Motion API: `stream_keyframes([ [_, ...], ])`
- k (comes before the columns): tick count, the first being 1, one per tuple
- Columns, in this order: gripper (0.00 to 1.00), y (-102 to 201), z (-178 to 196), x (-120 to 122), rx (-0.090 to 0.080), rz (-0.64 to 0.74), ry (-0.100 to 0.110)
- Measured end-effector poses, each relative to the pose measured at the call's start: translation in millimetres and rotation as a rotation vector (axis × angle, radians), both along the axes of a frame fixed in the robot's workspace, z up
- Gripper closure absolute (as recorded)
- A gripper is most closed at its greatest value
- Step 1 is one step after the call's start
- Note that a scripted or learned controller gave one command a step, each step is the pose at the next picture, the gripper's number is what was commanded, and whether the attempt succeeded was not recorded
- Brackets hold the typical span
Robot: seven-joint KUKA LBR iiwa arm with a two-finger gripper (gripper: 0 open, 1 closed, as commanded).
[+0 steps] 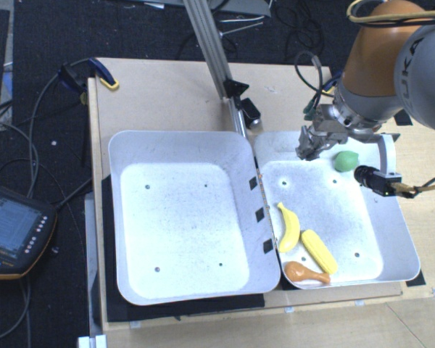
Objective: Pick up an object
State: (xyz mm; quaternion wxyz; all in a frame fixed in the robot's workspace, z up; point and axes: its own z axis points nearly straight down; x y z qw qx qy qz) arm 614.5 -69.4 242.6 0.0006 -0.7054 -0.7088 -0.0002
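Hovering over the right bin's (391, 263) far end, the hand (309, 148) sits just beside a green ball (346, 160); its grip cannot be told. A banana (289, 227), yellow block (319, 251) and orange piece (304, 272) lie nearer.

2 white bins on the tabletop (167, 85): left bin (177, 220), right bin (362, 216).

Items in the right bin, 4 total:
- 1 banana (289, 227)
- 1 yellow corn-like piece (319, 251), just beside the banana
- 1 orange drumstick-shaped item (304, 272), near the front rim
- 1 green ball (346, 160), toward the back

1 arm, w/ 1 gripper (309, 147).
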Motion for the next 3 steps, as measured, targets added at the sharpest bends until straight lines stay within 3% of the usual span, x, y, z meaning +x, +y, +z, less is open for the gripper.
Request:
stream_keyframes([
  [3, 1.00, 158.7, -6.0, -18.8, 0.000, -0.001, 0.000],
])
